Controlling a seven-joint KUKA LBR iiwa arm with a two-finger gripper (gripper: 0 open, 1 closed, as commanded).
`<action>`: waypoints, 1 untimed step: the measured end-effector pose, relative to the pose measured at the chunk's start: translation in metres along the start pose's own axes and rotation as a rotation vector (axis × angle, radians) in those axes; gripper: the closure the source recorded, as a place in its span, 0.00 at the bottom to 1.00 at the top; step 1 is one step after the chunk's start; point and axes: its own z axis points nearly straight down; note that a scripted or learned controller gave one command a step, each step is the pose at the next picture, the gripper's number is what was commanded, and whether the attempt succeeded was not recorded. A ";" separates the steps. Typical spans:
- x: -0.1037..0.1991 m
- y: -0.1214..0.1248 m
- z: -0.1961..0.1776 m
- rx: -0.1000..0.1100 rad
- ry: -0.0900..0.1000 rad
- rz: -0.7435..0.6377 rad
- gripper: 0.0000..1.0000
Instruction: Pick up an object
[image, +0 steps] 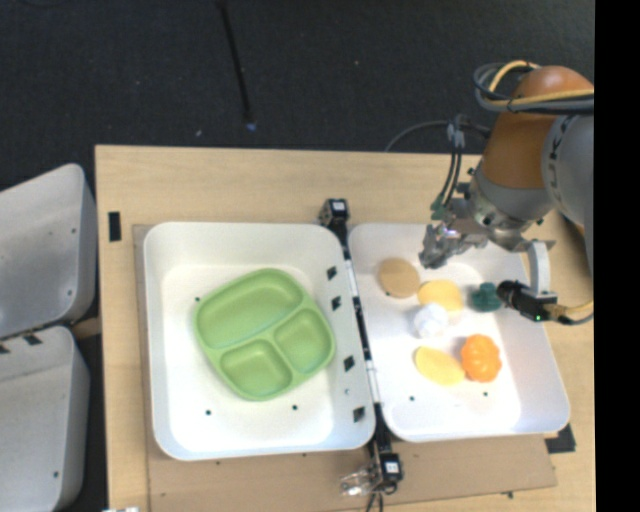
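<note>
In the right bin (520, 405) lie a tan round cookie-like piece (398, 277), a yellow lemon-like piece (440, 294), a small white piece (431, 321), a dark green piece (485, 296), a yellow oval piece (438, 365) and an orange piece (481, 357). My gripper (436, 250) hangs over the bin's far part, just above and between the tan piece and the lemon-like piece. Nothing shows between its fingers.
The left bin (170, 420) holds a green divided plate (264, 332). A raised divider with black clips (352, 330) separates the two bins. The arm's grey and orange body (520, 150) fills the upper right. Wooden bench (200, 180) surrounds the bins.
</note>
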 end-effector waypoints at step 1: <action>-0.002 0.001 -0.046 -0.002 -0.001 -0.002 1.00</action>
